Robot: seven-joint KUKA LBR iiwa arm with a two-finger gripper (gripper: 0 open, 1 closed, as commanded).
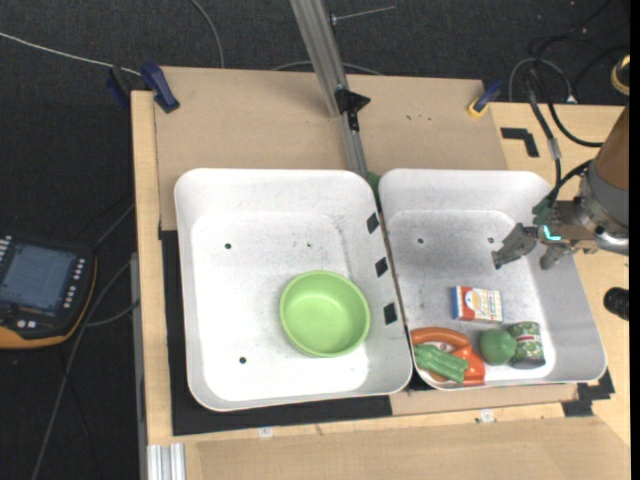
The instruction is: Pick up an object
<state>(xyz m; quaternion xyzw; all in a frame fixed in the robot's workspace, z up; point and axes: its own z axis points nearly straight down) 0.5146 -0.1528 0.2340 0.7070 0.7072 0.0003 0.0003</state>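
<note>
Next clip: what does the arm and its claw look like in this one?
At the view's right edge, the arm shows a grey wrist section with an orange band above it. The claw is dark grey with two slim fingers and a small teal light glowing at its base. Black cables loop on the bench behind it.

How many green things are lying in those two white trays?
4. A green bowl sits in the left bin. In the right bin's near corner: a green vegetable on the orange-rimmed plate, a green ball, and a green-labelled can touching it.
</note>
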